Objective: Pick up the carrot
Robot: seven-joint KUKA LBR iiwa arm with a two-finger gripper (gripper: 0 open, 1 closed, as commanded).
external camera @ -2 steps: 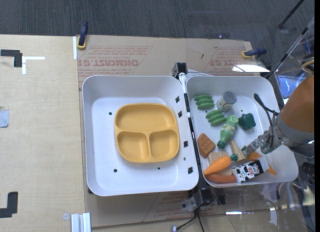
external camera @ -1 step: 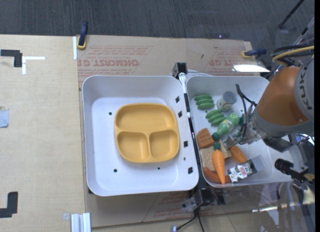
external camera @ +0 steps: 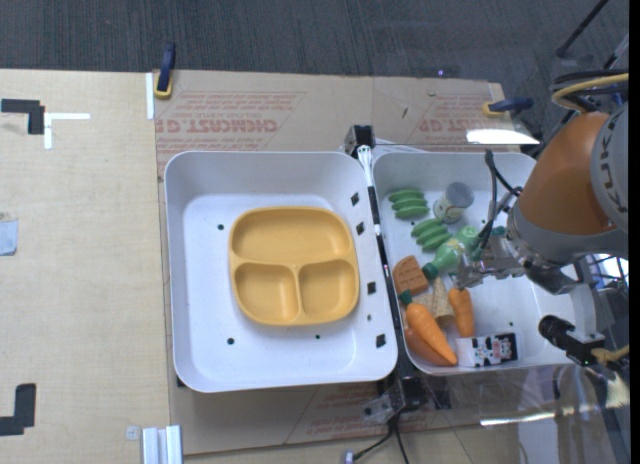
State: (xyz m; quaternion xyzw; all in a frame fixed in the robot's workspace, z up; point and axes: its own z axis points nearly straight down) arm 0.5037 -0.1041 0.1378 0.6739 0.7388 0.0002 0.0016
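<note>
Desk, pale wood, with a cardboard sheet under two white bins.

Left bin, centre of the frame: holds one yellow divided plate, three compartments, lying flat.

Right bin, right of centre: holds a cluster of toy food.
- Carrot, orange, in the lower left part of this bin. Long axis runs diagonally, from upper left to lower right; the narrower end points to the upper left, the broader end lies near the bin's lower wall.
- Second, smaller orange carrot-like piece, just beside the first on its right, standing nearly vertical in the frame.
- Brown bread-like piece, just above the carrot's upper end.
- Green pods and, upper middle of the bin.
- Small grey round item, to the right of the upper pod.
- Black-and-white carton, near the lower wall, right of the carrot.

Arm, grey with orange band, enters from the right edge. End effector sits low over the bin's middle, above and to the right of the carrot, near a green-and-pale item. Whether it is open or closed cannot be told.
</note>
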